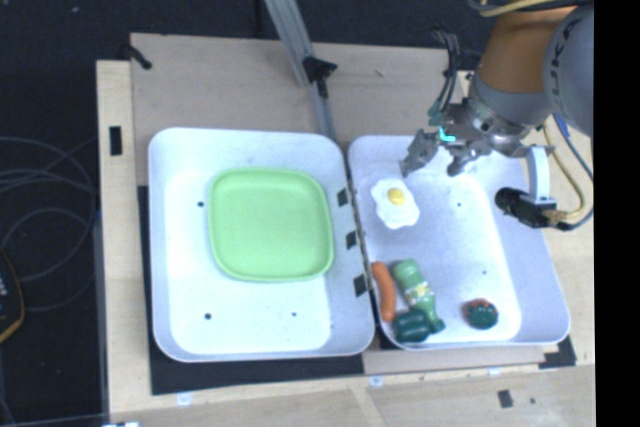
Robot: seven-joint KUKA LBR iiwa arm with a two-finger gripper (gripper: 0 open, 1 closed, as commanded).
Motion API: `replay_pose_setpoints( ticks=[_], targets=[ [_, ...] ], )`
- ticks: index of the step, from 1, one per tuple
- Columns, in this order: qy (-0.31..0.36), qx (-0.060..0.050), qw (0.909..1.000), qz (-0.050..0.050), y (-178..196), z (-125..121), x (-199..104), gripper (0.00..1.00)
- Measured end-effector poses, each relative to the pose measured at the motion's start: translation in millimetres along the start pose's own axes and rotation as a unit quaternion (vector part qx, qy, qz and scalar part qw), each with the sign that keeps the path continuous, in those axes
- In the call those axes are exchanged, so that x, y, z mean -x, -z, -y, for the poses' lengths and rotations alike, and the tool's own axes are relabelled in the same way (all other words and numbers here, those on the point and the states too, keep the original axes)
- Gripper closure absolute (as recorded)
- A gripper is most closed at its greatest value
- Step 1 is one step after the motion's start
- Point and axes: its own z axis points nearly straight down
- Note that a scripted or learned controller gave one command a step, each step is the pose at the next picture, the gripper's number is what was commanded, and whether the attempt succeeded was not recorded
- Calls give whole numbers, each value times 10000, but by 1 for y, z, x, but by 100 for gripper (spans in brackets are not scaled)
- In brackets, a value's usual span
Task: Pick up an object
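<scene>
End effector is hovering over the far end of the right bin, fingers spread apart, nothing between them. One finger is pointing toward the bin's far-left corner, the other sitting a bit to its right. Nearest candidate is the fried egg, lying just below and slightly left of the end effector in the camera view, toward the near side of the bin and close to the divider wall. Egg is flat, roughly round with a yellow yolk at the centre, so no real long axis to line up with; any finger orientation is looking workable, though a flat thing is likely hard to pinch. Other items are clustering well apart at the near end of the same bin: carrot lying with its long axis running near to far along the left wall, green bottle just beside it and about parallel, dark green piece touching the bottle's near end, and a round red-green item sitting alone to the right. Left bin is holding a green plate, far from the arm's reach line. Judging by position, the coming move is calling for a short shift toward the near-left and a drop onto the egg.
</scene>
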Motion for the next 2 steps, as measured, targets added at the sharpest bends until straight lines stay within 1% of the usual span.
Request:
replay_pose_setpoints(
  ticks=[1,2],
  targets=[
    [0,0,10000,0,0,0,0,0],
    [-2,-27,10000,2,-62,-1,-3,0]
  ],
)
